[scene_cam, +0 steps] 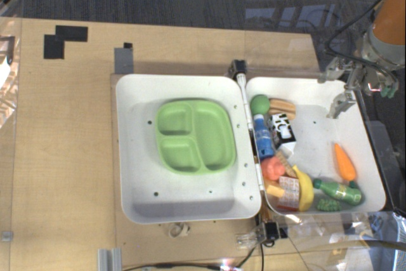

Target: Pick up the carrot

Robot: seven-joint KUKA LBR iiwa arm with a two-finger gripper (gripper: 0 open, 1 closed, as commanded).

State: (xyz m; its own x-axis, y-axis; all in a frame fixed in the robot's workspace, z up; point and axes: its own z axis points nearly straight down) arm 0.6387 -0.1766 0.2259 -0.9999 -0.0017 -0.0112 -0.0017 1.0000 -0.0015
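Camera view: grey arm with orange band enters at upper right; its two-finger gripper [346, 100] hangs over the right white bin's [317, 136] far corner, fingers apart, holding nothing. Small orange carrot [344, 162] lies near the right wall, bare floor between. Labels unreadable.

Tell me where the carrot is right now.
The carrot lies in the right bin, near its right wall, just above the green bottle and below the hand.
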